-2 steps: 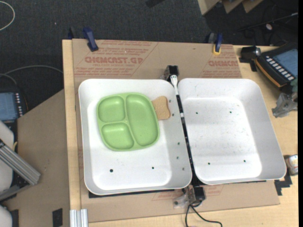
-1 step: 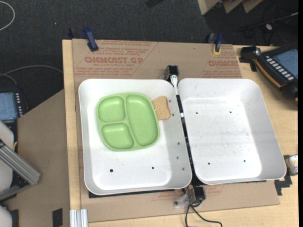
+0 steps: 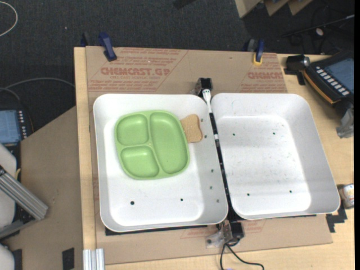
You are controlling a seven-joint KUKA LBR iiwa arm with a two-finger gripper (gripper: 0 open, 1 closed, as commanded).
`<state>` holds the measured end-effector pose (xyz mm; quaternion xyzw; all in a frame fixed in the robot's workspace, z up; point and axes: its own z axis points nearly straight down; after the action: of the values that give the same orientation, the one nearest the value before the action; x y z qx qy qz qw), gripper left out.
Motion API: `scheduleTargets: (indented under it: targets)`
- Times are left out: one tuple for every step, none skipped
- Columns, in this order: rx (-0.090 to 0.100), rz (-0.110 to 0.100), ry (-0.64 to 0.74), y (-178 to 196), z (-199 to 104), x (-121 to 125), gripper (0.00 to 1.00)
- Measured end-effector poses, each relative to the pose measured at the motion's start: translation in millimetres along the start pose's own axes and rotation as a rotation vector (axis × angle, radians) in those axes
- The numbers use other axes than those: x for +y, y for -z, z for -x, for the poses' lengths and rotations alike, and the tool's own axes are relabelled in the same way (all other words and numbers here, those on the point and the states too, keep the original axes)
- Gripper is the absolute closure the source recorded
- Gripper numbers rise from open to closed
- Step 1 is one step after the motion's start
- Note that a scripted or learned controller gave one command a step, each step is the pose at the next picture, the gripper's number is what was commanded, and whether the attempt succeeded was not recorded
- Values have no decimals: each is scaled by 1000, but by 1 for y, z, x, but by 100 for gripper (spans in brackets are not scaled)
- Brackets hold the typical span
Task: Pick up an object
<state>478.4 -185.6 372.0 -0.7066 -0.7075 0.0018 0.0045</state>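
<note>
Green divided plate (image 3: 151,145) sits in the left bin (image 3: 112,201), a tan slice of bread (image 3: 192,128) touching its rim at two o'clock. Bread looks easier: descend straight over it, clear of the plate. Gripper state: cannot tell.

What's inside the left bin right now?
The left bin holds a green divided plate and a tan bread-like slice touching the plate's right edge. Whatever lies under the plate is covered.

I count two white bins — one at nine o'clock (image 3: 112,207), one at three o'clock (image 3: 298,201). In the nine o'clock bin: one green divided plate (image 3: 151,145) and one tan slice of bread (image 3: 193,128) — nothing else I can number.
</note>
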Motion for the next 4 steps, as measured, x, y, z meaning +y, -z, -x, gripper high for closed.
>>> scheduleTargets:
  targets:
    - [-9,15,-4,21,40,23,100]
    - [-14,30,1,174,37,32,100]
    - [0,-1,-3,67,24,-2,100]
    - [1,-2,2,-33,-11,1,100]
